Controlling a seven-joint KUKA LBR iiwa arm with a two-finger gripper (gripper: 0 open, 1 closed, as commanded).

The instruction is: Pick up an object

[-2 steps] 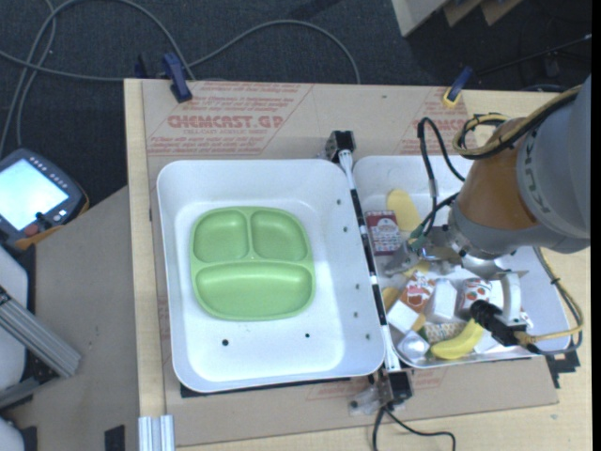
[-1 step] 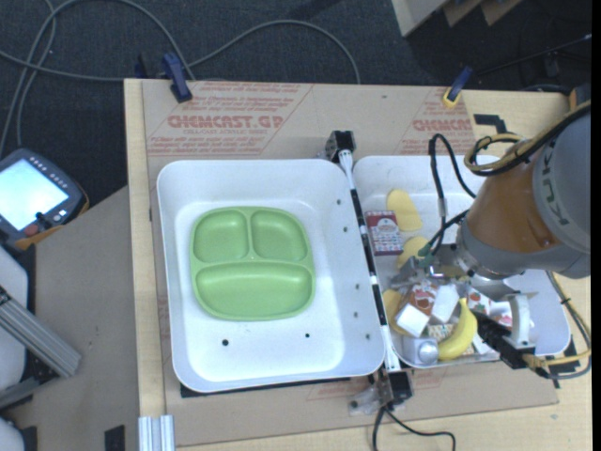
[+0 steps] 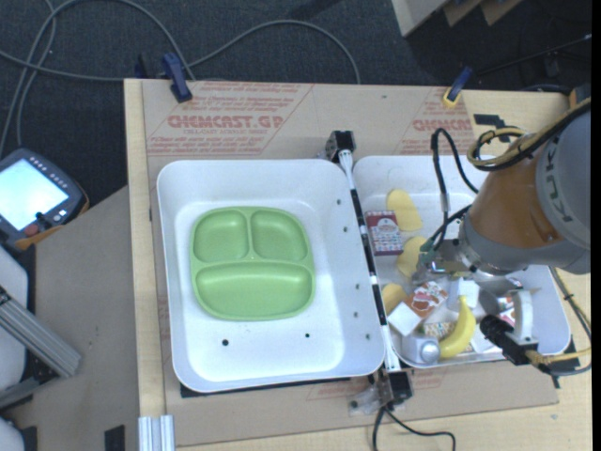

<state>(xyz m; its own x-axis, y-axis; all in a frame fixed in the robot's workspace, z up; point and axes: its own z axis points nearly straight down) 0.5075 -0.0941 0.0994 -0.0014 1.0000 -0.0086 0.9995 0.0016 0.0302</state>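
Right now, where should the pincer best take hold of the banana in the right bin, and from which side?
Probably grip the banana across its narrow middle, coming straight down from above. It lies flat and curved among clutter in the right bin, so its sides are crowded.

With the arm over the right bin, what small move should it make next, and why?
Probably a short, straight descent. The gripper hangs over the cluttered right bin, above the red and white packet beside the banana. The arm hides whether anything is grasped, so lowering onto the packet seems the sensible next step.
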